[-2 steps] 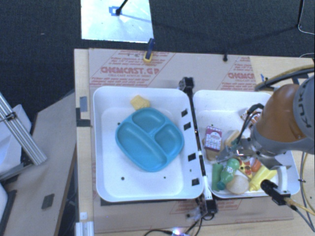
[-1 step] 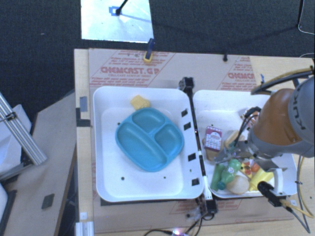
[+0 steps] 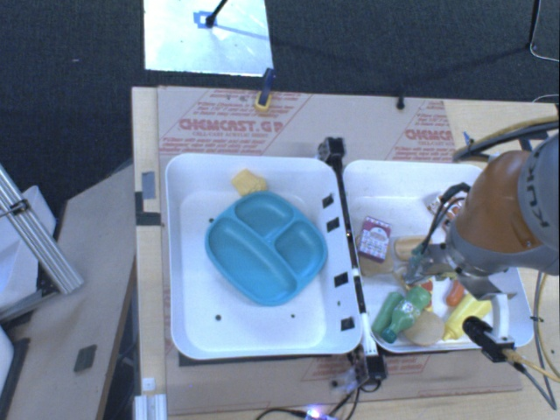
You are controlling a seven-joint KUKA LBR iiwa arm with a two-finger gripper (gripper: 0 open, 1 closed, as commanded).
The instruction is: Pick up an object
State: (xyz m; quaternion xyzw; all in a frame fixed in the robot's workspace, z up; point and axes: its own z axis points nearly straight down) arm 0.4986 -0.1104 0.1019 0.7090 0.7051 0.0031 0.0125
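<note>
My gripper [image 3: 419, 269] hangs low over the right bin [image 3: 385, 182], at its front middle. Just below it lie a green bottle [image 3: 400, 313] and a tan round piece [image 3: 427, 328]. Beside the gripper on its right sit a small orange piece [image 3: 455, 292] and a yellow object [image 3: 465, 318]. To its left a red and white box [image 3: 374, 238] lies next to a tan piece [image 3: 405, 248]. The arm's orange band [image 3: 503, 204] covers the bin's right part.
The left bin [image 3: 188, 322] holds a blue divided plate [image 3: 265, 247] and a small yellow block [image 3: 248, 182] behind it. A black divider strip [image 3: 343, 234] runs between the bins. Cables cross the bench at the far right.
</note>
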